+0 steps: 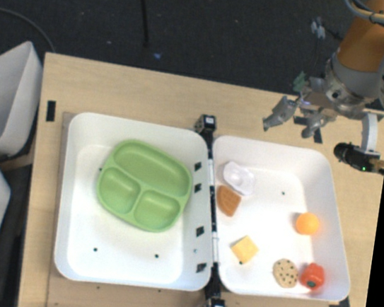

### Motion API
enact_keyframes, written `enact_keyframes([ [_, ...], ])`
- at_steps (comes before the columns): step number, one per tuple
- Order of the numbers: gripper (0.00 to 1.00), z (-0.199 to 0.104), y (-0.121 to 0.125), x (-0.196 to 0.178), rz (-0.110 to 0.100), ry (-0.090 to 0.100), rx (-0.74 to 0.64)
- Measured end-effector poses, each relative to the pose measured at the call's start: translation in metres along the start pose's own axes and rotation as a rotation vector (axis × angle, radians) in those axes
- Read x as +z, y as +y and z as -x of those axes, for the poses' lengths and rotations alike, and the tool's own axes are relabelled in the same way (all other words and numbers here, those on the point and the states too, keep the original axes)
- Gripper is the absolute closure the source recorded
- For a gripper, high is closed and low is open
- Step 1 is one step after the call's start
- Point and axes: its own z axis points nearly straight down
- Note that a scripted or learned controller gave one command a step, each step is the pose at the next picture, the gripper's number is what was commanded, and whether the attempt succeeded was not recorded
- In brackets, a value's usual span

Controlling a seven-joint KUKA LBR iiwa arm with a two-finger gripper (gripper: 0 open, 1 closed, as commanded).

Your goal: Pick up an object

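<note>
Grey jaws (298, 121) are hanging spread and empty beyond the right white bin (331, 179); you are seeing nothing picked yet, its small orange ball (307, 224) included.

Arm (370, 40) — cropped at top edge

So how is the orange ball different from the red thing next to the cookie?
The orange ball is plain orange and round all over; the red thing is red with a dark spot on top. The ball lies alone by the right bin's right wall, while the red thing sits in the near corner beside the cookie. Both are small and lie in the same bin.
</note>
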Motion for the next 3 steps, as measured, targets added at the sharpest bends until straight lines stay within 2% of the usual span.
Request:
enact_keyframes([
  [1, 0.00, 0.000, 0.001, -0.009, 0.013, -0.002, -0.003],
  [2, 0.00, 0.004, 0.004, 0.054, 0.008, -0.002, -0.001],
  [3, 0.00, 0.015, 0.007, 0.101, 0.010, -0.003, 0.000],
])
